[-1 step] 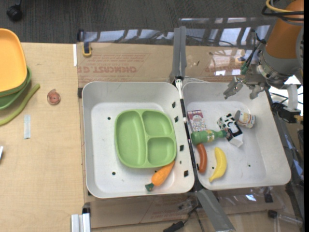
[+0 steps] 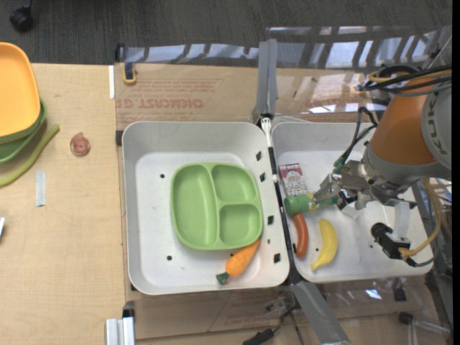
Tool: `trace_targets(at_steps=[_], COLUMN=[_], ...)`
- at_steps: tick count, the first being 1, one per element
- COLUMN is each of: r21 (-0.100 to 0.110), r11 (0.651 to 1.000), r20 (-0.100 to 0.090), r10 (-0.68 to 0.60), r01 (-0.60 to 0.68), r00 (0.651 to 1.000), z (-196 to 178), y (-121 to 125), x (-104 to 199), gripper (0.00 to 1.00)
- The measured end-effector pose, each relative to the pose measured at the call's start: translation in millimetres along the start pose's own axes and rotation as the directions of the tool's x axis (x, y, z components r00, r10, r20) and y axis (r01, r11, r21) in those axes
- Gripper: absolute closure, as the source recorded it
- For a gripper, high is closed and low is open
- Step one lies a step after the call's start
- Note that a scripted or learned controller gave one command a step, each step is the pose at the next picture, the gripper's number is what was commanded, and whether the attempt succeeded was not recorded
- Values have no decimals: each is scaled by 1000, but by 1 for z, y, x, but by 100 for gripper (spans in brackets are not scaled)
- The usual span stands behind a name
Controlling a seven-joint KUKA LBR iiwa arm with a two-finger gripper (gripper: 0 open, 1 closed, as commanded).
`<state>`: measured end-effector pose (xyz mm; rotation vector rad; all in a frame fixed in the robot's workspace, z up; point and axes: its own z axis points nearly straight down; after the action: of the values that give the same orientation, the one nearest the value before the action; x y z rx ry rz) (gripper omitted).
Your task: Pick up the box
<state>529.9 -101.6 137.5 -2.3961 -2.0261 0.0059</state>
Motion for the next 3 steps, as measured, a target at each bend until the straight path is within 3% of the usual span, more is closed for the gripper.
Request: trace_targets(at_steps=[1,2,3], r21=[-4,-1,1], r11=[1000,1000,1000], r20=[1,4,7], r10=[21,19,18], r01=[-21,-19,-18], r00=[1000,1000,1000], z=[-54,-62,-70], y=[67,67,67], x=[81,80,80], gripper=[0,100,100])
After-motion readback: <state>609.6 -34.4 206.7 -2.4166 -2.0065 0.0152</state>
